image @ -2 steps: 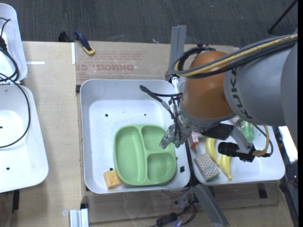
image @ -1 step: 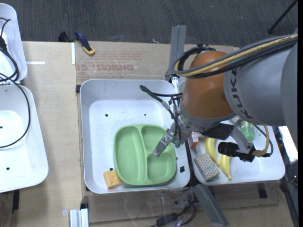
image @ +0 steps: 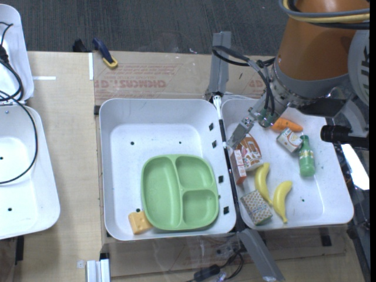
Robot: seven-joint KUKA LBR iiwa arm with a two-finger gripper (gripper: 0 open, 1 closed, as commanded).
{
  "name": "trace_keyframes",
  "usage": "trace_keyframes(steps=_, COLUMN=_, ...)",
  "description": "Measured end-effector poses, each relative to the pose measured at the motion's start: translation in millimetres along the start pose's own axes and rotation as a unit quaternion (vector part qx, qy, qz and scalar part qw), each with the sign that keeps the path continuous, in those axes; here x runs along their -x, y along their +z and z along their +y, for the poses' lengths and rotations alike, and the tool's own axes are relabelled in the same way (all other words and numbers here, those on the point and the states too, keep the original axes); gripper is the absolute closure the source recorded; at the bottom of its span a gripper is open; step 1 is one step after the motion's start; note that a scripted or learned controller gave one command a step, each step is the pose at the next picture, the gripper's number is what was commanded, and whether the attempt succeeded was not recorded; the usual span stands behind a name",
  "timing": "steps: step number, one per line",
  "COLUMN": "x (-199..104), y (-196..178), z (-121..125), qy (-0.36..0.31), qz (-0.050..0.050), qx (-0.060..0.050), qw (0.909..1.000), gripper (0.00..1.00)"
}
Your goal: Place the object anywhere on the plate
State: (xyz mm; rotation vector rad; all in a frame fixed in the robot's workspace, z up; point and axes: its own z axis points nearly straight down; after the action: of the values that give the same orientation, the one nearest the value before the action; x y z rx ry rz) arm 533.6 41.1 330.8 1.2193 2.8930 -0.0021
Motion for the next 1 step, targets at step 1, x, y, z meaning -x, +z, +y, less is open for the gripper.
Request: trace_keyframes(steps=1, x=0.2, y=-8.0, z=1.1, qy=-0.002, qz=0.0, qx=-0.001, qw=1.0, gripper=1.0)
